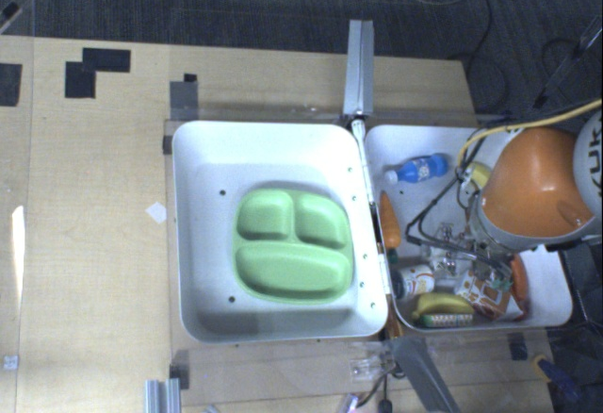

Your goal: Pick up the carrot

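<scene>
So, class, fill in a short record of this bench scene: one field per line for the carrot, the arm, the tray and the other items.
carrot: right bin, along its left wall
arm: above right bin
tray: green, three compartments, in left bin
bottle: blue, top of right bin
banana: near right bin's lower edge

Orange carrot [388,222]; pale green divided tray [293,244]; white bins [193,241]; blue bottle [420,168]; yellow banana [443,305]; light wood table [85,241] with black patches.
</scene>
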You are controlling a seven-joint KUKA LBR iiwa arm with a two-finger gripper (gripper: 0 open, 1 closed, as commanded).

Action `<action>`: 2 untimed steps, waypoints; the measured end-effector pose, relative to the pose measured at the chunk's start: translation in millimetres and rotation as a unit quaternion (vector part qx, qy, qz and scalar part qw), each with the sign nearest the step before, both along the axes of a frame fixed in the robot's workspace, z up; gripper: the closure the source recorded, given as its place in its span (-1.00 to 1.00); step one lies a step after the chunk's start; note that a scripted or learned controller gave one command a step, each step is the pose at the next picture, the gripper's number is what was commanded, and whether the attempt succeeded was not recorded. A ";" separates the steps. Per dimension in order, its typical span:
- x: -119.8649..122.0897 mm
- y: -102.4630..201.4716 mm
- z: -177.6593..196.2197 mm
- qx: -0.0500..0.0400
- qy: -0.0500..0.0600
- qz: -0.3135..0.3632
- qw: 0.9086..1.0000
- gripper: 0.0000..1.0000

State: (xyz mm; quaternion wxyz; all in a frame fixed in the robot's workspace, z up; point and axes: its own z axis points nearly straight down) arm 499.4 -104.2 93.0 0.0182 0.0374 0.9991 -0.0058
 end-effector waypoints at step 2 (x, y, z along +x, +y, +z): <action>23.2 -4.4 -2.0 0.009 0.009 -0.166 0.986 1.00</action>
